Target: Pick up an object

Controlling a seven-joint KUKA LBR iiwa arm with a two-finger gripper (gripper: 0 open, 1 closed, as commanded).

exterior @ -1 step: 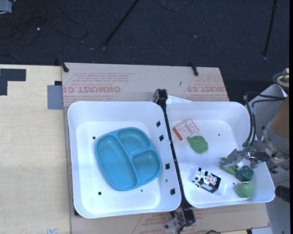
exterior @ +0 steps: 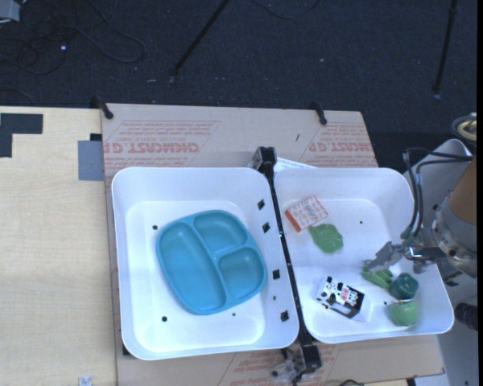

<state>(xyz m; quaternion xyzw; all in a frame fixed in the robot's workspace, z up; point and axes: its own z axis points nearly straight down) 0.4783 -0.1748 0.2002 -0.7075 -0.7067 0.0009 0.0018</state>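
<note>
1. Two white bins side by side; left bin, right bin.
2. Blue divided tray lies flat in left bin.
3. Arm enters at right bin's right edge; gripper low by that wall, fingers spread apart, nothing btwn them.
4. Right bin objs: black/white box near front, orange-white packet mid, light-green lump just beside it.
5. By gripper: green piece, dark-teal cup, light-green ball in front right corner.

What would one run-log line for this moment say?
arm: low over right bin | gripper: beside green objects | lifted: nothing | left bin: blue tray
</note>
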